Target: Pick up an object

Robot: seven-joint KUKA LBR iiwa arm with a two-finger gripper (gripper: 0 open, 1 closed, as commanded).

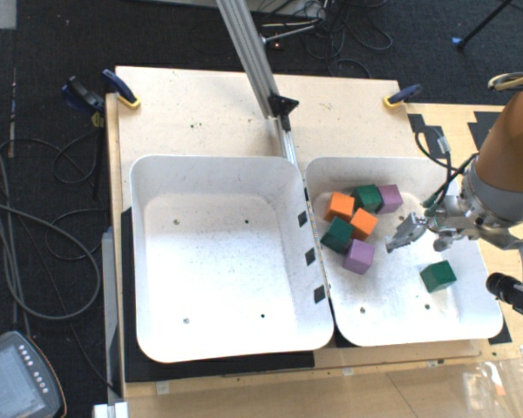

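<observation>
In the right bin (pixel 471 325), the gripper (pixel 407 232) hovers with fingers apart, holding nothing, beside a cluster: two orange cubes (pixel 341 205), two purple cubes (pixel 359 256), two green blocks (pixel 337 234). A lone green cube (pixel 438 276) lies apart, near the arm (pixel 506 168).

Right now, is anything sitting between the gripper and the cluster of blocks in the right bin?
Nothing visible. The gripper hangs over bare floor of the right bin, just right of the purple block and orange block. The lone green block lies off to its other side.
</observation>
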